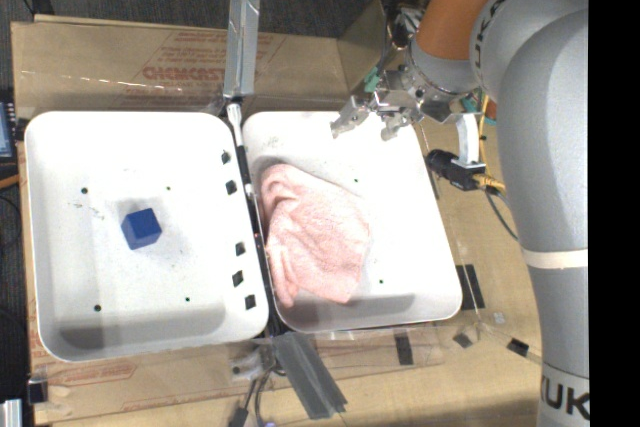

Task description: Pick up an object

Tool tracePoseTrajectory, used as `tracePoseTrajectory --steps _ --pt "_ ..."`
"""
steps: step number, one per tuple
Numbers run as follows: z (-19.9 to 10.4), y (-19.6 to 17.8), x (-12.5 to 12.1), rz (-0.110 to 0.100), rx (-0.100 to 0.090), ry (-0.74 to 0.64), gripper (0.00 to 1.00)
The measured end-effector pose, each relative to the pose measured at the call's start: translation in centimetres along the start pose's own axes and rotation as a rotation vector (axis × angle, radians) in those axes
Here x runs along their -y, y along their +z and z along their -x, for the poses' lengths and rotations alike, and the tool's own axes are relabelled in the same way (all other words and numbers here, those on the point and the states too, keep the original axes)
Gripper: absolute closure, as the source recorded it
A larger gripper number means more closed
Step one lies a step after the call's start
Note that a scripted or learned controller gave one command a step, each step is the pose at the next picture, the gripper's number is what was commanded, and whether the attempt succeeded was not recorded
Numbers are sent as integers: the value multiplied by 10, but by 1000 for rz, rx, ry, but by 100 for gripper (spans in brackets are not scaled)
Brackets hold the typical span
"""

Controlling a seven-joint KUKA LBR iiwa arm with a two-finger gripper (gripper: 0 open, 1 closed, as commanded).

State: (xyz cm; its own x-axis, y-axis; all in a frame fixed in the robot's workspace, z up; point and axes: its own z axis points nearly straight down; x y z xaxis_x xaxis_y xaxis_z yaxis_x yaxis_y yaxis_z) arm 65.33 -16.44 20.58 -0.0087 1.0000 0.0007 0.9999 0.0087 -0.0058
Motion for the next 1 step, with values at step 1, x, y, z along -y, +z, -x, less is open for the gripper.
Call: tracePoseTrajectory --steps 1 --pt "30 35 70 0 1 11 0"
